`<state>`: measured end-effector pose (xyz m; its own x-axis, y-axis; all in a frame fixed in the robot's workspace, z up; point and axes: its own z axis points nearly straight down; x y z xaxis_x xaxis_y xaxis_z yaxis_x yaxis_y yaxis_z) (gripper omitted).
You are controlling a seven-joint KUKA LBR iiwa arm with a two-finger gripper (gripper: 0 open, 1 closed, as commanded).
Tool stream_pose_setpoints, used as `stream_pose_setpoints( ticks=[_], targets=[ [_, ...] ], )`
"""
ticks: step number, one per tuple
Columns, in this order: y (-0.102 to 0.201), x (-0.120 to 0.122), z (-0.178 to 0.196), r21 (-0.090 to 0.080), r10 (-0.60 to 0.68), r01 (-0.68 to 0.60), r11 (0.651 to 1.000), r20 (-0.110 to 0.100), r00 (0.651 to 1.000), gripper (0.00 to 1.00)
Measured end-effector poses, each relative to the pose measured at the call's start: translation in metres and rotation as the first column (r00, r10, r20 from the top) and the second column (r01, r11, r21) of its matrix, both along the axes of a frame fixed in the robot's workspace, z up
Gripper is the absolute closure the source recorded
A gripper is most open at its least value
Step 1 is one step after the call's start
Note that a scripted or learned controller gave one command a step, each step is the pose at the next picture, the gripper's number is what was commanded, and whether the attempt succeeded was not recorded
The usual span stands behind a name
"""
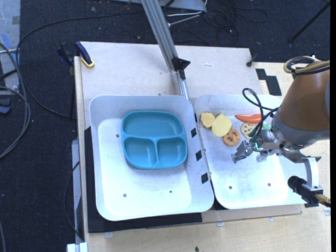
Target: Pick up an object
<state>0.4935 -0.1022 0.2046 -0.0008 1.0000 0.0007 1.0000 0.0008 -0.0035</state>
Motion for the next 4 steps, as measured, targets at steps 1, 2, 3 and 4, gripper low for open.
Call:
stream_pose_setpoints(
  ticks=[1, 2, 3, 4],
  targets=[
    [0.0, 0.001, 0.001, 0.0, 0.0, 0.0, 1.0, 0.002, 1.0, 0.0],
    [0.005, 0.003, -0.044, 0.0, -0.001, 0.001, 1.0, -0.001, 1.0, 0.0],
    [0.006, -0.007, -0.091, 0.001, -0.002, 0.002, 1.0, -0.002, 1.0, 0.0],
    [0.006, -0.006, -0.111, -0.001, -0.002, 0.002, 1.0, 0.005, 1.0, 0.0]
  ],
)
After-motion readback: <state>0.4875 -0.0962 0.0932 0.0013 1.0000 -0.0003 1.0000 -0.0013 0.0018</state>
